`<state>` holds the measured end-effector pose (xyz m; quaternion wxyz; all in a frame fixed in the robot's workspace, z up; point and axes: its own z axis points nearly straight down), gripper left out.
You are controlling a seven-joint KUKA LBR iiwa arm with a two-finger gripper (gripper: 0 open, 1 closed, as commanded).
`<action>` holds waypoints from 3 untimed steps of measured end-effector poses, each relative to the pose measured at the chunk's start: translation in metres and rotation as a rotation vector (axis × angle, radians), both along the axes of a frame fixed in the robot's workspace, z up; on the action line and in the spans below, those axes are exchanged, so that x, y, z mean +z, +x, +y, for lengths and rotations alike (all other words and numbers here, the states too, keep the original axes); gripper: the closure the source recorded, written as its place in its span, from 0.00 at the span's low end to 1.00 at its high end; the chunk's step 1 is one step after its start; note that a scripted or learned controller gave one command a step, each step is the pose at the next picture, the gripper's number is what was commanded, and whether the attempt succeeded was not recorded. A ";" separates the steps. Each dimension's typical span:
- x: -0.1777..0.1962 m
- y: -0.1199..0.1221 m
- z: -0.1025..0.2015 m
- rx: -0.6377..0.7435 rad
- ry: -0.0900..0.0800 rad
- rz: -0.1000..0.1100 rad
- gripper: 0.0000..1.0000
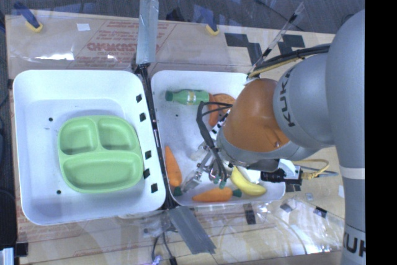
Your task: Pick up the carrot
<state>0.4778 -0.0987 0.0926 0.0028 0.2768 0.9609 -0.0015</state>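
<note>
Carrot (173, 167) lies in right bin (186, 80), against its left wall; not yet lifted. Gripper (208, 172) hangs just right of it, fingers spread, pinching nothing. Grasp and lift remain

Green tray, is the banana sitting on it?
No. The banana lies in the right bin, while the green tray sits in the left bin.
</note>
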 end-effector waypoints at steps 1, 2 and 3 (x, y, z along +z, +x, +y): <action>0.010 0.001 0.002 0.009 0.002 0.000 1.00; -0.001 -0.001 -0.071 -0.385 0.006 0.005 1.00; -0.001 -0.001 -0.070 -0.384 0.007 0.005 0.00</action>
